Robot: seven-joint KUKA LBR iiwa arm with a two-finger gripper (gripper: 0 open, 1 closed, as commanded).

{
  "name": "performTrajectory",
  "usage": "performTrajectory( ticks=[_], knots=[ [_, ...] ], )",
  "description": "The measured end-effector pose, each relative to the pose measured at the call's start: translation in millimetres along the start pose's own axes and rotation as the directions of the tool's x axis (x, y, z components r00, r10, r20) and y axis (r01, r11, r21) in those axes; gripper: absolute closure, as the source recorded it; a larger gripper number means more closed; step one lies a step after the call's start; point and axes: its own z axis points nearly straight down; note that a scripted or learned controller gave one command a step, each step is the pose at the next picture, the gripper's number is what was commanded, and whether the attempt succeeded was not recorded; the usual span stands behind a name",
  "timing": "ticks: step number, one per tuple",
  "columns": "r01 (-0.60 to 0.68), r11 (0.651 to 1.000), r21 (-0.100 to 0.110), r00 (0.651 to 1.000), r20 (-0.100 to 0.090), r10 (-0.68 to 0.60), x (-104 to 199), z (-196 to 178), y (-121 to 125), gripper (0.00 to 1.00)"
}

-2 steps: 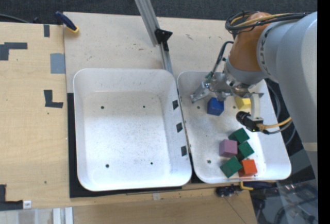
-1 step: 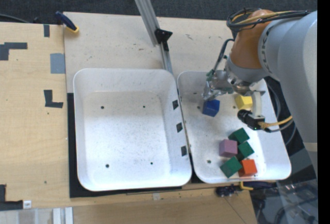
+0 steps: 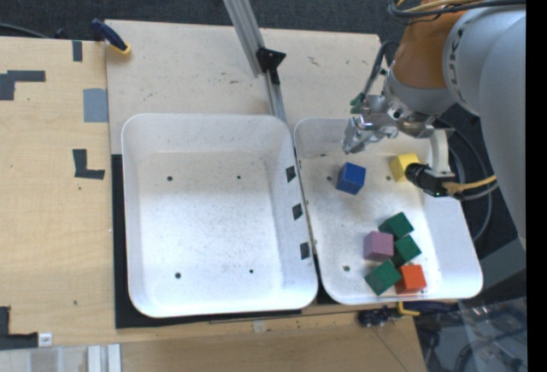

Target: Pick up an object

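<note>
Bench point(image 3: 197, 62): a pale wooden top seen from above at a slant, with grey and dark tape marks toward its left side and a blue-and-yellow clamp point(image 3: 111, 37) near the far left corner.
Metal rail point(image 3: 239, 7): a slanted grey bar running down from the top edge to the gap between the 2 bins.
Left bin point(image 3: 137, 135): a shallow white tray with a speckled floor and 4 small dark dots.
Right bin point(image 3: 320, 135): a shallow white tray touching the left one along its side, bearing 7 blocks.
Blue block point(image 3: 350, 178): lies on the right bin's floor in its far half, just below and near the gripper, apart from the other blocks.
Purple block point(image 3: 379, 245): sits in the near half, touching the green ones around it.
Green blocks point(image 3: 397, 226): 3 in a loose cluster, 1 at the far end, 1 point(image 3: 408, 249) in the middle, 1 point(image 3: 384, 277) nearest the front wall.
Gripper point(image 3: 357, 139): hangs over the far part of the right bin, above the blue block; whether its tips are spread or pressed together cannot be told.
Yellow block point(image 3: 403, 166): near the right wall, beside the arm's black cable.
Orange block point(image 3: 413, 278): at the front right, touching a green one.
Arm point(image 3: 461, 45): grey with an orange band, reaching in from the right.
</note>
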Motion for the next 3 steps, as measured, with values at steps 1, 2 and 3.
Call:
performTrajectory(
  ticks=[1, 2, 3],
  knots=[
    [-0.002, 1.000, 0.000, 1.000, 0.001, 0.002, -3.0, -62.2, -3.7, 1.00],
    [-0.001, 1.000, 0.002, 1.000, 0.000, 0.001, -2.8, -93.5, -2.8, 1.00],
    [0.004, 1.000, 0.006, 1.000, -0.002, -0.004, 55.7, -92.1, -15.9, 1.00]
  ],
)
